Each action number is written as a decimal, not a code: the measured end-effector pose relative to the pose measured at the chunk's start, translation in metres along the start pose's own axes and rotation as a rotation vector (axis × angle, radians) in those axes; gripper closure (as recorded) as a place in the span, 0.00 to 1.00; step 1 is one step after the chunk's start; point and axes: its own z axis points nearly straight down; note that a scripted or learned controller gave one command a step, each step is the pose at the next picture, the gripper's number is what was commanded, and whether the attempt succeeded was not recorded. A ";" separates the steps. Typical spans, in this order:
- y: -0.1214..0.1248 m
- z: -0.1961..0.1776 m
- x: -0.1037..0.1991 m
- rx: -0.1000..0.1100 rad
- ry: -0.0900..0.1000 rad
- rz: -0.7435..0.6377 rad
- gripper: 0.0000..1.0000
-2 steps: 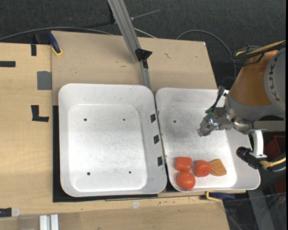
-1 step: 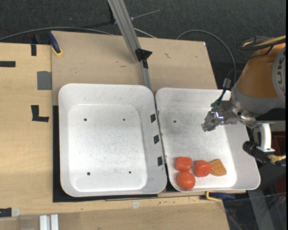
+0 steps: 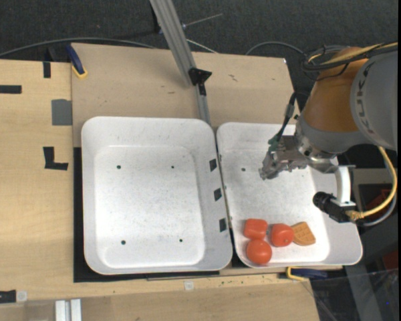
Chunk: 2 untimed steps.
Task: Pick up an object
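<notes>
Three red rounded pieces [image 3: 256,229] [image 3: 281,235] [image 3: 258,251] lie clustered at the near end of the right bin [image 3: 244,149], with an orange-brown wedge [image 3: 304,233] beside them on the right. My gripper [image 3: 270,168] hangs over the middle of the right bin, up the frame from that cluster and well apart from it. Nothing shows between its fingertips. The grey arm with its orange band [image 3: 334,105] comes in from the right.
The left bin [image 3: 147,192] sits beside the right one, joined by black clips along the shared rim. A slanted metal pole [image 3: 177,35] rises behind the bins. Wooden bench surface surrounds both bins, with black tape marks at far left.
</notes>
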 end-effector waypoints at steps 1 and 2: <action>0.021 0.000 0.046 -0.001 0.000 -0.001 1.00; 0.030 0.005 0.097 0.000 0.000 -0.001 1.00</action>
